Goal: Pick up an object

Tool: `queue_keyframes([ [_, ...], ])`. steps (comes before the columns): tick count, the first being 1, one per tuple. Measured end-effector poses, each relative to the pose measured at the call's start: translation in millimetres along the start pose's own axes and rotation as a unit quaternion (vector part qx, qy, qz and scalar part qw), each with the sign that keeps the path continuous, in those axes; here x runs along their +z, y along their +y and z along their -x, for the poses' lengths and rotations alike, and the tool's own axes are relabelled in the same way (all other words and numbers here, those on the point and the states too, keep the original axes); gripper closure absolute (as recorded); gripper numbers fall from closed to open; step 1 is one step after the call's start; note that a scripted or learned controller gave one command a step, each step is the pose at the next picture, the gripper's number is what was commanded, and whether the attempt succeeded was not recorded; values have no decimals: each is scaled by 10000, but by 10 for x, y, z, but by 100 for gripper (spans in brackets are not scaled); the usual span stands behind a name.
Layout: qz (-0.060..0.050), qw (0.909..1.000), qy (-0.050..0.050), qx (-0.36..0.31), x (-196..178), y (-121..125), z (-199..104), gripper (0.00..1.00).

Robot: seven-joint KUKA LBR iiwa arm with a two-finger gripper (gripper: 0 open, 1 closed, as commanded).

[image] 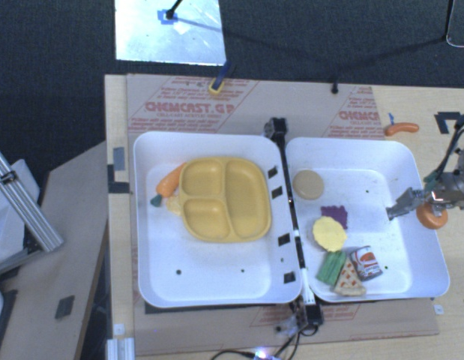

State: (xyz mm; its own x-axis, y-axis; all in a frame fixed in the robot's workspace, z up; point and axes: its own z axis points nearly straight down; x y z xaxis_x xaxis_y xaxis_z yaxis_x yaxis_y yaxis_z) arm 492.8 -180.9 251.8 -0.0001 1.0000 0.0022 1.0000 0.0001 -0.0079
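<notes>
My claw (402,203) hangs over the right edge of the right bin (381,160), reaching in from the side; whether it is spread or pressed together I cannot tell, and nothing shows in its grip. Out from it in this bin lie a purple piece (335,214), a yellow disc (330,234), a tan round (308,184), then a green block (330,267), a small can (366,263) and a pizza slice (350,283) clustered near the front. In the left bin (209,276) sits a yellow divided plate (224,199), a carrot (169,181) touching its left edge. Both bins rest on the desk (187,103).
</notes>
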Motion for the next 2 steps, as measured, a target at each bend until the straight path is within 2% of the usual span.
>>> queue_keyframes([
  [1, 45, 10000, -12, -15, -45, 21, -2, 0],
  [2, 41, 10000, -10, -8, 386, 89, 24, 0],
])
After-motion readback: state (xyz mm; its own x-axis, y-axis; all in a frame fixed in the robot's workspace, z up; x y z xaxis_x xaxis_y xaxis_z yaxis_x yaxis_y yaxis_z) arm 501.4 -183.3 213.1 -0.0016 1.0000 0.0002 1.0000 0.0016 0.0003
